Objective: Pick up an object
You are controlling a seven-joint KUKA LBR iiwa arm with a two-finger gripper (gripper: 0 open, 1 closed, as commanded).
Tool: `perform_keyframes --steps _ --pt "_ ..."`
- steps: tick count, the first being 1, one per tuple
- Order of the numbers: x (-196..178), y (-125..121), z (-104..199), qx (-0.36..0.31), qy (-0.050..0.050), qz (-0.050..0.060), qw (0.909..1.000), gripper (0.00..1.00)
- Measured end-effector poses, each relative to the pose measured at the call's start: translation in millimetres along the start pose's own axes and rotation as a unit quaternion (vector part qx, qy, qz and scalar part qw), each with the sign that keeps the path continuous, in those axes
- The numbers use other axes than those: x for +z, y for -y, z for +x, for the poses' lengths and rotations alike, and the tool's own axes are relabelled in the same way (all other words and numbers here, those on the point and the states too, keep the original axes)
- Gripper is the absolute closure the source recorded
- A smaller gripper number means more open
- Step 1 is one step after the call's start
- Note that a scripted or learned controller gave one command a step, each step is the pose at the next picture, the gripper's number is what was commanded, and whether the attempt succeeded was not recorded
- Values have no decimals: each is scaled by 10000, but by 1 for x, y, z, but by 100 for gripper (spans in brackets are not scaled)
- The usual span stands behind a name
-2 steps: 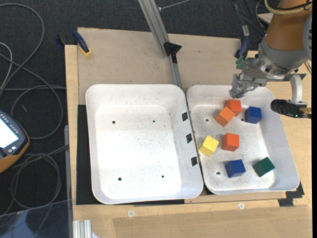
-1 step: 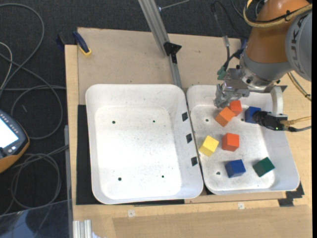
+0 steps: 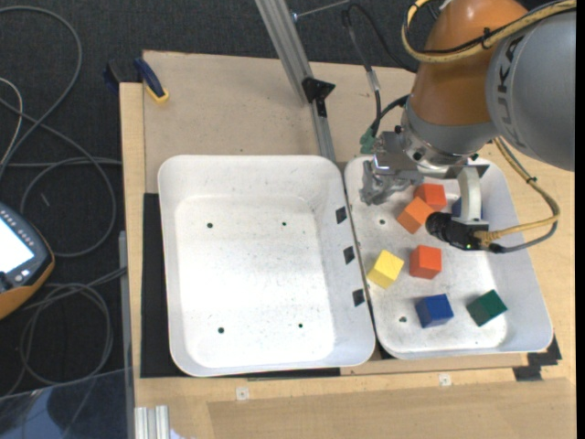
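A pale wooden bench [image 3: 228,99] with a light plywood top carries two shallow white plastic bins side by side, their inner rims touching along a row of small black clips [image 3: 348,254]. The larger left bin [image 3: 174,245] sits over a black mat [image 3: 149,282] (its dark edge shows along the bin's left side and front). The right bin [image 3: 530,318] lies toward the bench's right end. Near the back left corner lies a small blue-and-yellow clamp [image 3: 151,80].

Right bin [image 3: 526,323] crowded — 6 blocks [image 3: 425,262] clustered mid-floor, narrow gaps between; arm [image 3: 475,62] overhangs far end. Left bin [image 3: 174,245] floor open — unobstructed passage.
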State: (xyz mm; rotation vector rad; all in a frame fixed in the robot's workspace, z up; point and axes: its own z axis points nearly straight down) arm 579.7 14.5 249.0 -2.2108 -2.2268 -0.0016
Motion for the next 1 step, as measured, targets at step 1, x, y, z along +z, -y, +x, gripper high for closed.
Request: perform_keyframes --steps 1 --pt "-6 26 54 -1 -1 5 10000 100"
